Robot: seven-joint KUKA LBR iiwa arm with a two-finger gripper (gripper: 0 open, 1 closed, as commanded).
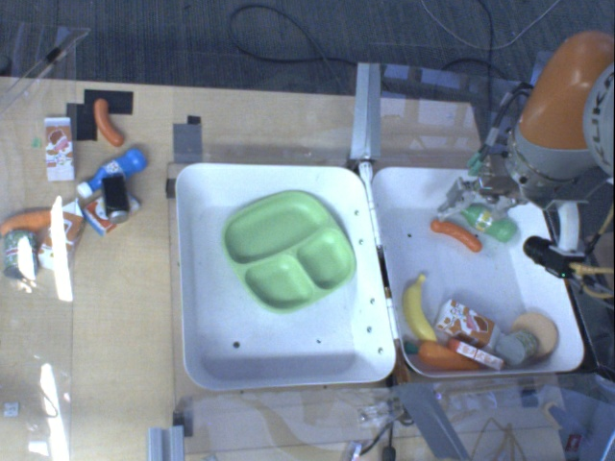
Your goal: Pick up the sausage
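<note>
The sausage (pixel 455 234), a small orange-red link, lies on the floor of the right bin (pixel 538 286) near its upper middle. My gripper (pixel 479 200) hangs just above and to the right of it, over a green bottle (pixel 492 223) that lies beside the sausage's right end. Its fingers stand spread apart, with nothing held between them. The left fingertip (pixel 452 203) is a short way above the sausage's left end.
A banana (pixel 415 307), a juice carton (pixel 468 327), a carrot (pixel 448 356) and a round tan item (pixel 535 334) lie along the right bin's lower part. A green divided plate (pixel 288 248) fills the left bin (pixel 207 344). Loose items, including another sausage (pixel 109 123), sit on the bench at left.
</note>
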